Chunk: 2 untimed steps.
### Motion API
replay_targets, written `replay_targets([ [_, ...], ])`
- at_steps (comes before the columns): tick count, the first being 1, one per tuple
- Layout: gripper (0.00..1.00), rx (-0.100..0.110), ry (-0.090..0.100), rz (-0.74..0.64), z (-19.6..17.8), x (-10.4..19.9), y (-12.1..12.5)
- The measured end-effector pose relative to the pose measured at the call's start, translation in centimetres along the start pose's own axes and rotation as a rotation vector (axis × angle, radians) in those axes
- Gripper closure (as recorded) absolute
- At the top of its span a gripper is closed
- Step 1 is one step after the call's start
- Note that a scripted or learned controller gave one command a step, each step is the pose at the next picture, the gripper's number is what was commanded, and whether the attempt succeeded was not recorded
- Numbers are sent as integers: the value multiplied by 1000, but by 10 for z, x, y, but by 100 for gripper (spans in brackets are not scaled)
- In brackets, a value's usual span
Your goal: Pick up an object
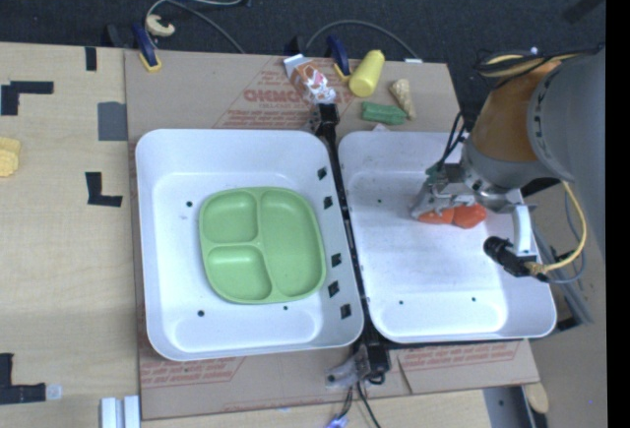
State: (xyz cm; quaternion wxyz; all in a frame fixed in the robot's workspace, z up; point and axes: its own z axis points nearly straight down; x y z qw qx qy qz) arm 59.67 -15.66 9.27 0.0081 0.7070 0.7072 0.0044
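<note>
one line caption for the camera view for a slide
Robot hand low over an orange object in the right white bin.

Two bins side by side mid-frame. Left bin point(157, 219) holds divided plate point(262, 245) at centre. Right bin point(443, 318): gripper point(438, 200) at upper right, carrot-like toy point(461, 215) just beside. Loose toys point(379, 91) on cardboard point(226, 91) behind bins, top centre.

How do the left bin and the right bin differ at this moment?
The left bin has a green divided plate lying in it; the right bin has a small orange-red object instead. The arm's tool is down in the right bin, right beside that object, while nothing reaches into the left bin. Both are shallow, white, and sit side by side.
</note>
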Motion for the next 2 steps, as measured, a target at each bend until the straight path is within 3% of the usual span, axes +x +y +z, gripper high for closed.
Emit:
replay_targets([
  [1,100,18,6,-2,-74,40,-40],
  [2,100,19,7,-3,-110,122,-60],
])
